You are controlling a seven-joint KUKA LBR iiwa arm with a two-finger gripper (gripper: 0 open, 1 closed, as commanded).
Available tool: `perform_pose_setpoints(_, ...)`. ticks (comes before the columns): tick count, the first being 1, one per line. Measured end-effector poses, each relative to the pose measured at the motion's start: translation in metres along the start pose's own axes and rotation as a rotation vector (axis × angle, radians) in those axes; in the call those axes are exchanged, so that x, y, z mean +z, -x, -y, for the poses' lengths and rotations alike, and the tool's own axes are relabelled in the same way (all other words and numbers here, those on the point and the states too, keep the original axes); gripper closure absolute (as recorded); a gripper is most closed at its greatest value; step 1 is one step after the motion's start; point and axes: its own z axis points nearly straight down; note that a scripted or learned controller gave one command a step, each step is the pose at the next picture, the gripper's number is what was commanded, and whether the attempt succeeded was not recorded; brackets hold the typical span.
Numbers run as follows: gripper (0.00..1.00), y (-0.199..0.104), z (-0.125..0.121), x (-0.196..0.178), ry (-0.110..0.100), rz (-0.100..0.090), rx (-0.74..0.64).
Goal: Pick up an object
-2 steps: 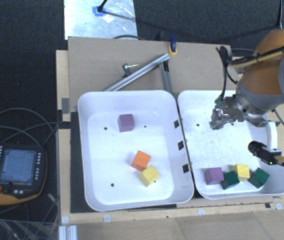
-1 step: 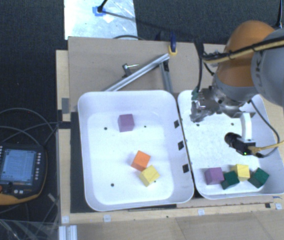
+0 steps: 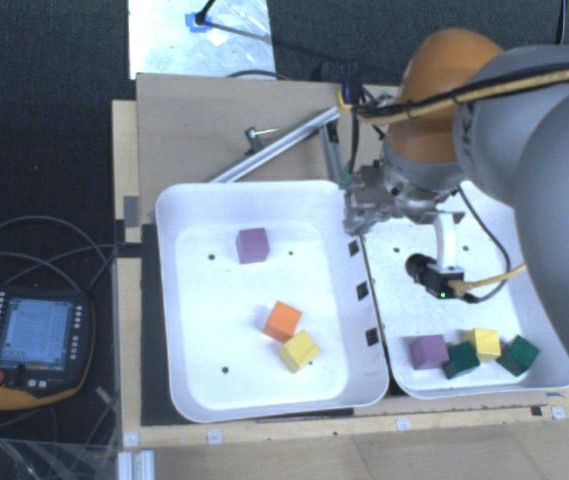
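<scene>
Two white bins sit side by side on the bench (image 3: 264,128). In the left bin (image 3: 179,298) we note a purple cube (image 3: 252,245) toward the far side, with an orange cube (image 3: 282,320) touching a yellow cube (image 3: 300,351) nearer. The right bin (image 3: 534,363) holds a purple block (image 3: 428,350), two green blocks (image 3: 460,359) (image 3: 519,353) and a yellow block (image 3: 486,342) along its near edge. The tool (image 3: 364,208) hangs at the far end of the divide between the bins; we cannot tell its state.
</scene>
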Motion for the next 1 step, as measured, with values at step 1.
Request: perform_pose_setpoints(1, 1.00, -0.0416, -0.0294, -0.0022, 0.002, 0.000, 0.001)
